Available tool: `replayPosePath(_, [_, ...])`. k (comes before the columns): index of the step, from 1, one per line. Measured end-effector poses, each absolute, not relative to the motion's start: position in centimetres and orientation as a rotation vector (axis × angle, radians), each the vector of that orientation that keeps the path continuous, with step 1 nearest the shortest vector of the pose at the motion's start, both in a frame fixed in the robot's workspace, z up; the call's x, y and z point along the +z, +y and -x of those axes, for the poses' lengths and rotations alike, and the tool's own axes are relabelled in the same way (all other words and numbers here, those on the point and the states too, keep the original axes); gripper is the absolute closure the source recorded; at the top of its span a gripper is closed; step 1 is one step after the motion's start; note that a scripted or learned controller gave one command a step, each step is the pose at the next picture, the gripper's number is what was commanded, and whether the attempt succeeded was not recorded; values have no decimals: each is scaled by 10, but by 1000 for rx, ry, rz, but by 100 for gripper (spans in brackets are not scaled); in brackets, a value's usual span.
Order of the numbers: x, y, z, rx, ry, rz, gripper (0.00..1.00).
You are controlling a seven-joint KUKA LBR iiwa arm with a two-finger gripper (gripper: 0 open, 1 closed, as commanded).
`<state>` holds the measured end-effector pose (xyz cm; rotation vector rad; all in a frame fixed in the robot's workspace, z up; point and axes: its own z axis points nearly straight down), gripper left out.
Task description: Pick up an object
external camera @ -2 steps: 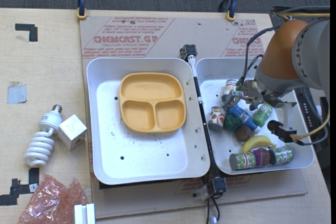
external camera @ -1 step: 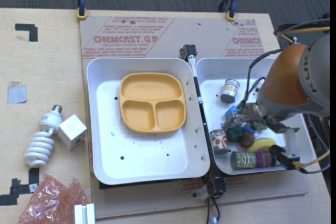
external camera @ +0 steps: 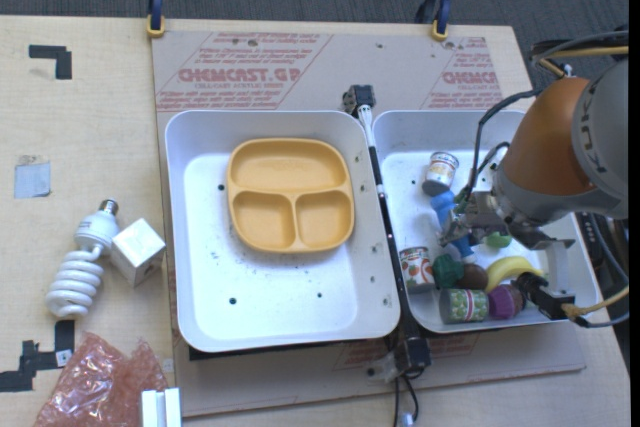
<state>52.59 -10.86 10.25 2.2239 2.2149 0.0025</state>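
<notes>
The right bin (external camera: 400, 137) holds several small objects. A small can (external camera: 440, 171) lies near its back. A blue item (external camera: 444, 207) sits just below the can. Along the front are a labelled can (external camera: 416, 267), a dark green piece (external camera: 449, 271), a banana (external camera: 513, 268), a green-filled jar (external camera: 464, 305) and a purple item (external camera: 507, 300). My gripper (external camera: 472, 227) is low in the bin's middle, right of the blue item and above the banana, under the grey and orange wrist (external camera: 545, 150). What lies directly beneath it is hidden.
The left bin (external camera: 190, 245) holds a yellow divided plate (external camera: 291, 193). On the bench to the left lie a spiral light bulb (external camera: 80, 265), a white cube (external camera: 138, 250) and a red mesh bag (external camera: 95, 380). Cables (external camera: 575, 50) run at the right.
</notes>
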Motion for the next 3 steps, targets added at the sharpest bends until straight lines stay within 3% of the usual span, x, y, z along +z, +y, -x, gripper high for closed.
replayPosePath(1, [91,-162,-623,-92,2303,-2272,100])
replayPosePath(2, [251,-78,-652,-1,2223,-2218,100])
replayPosePath(3, [251,-78,-652,-1,2223,-2218,0])
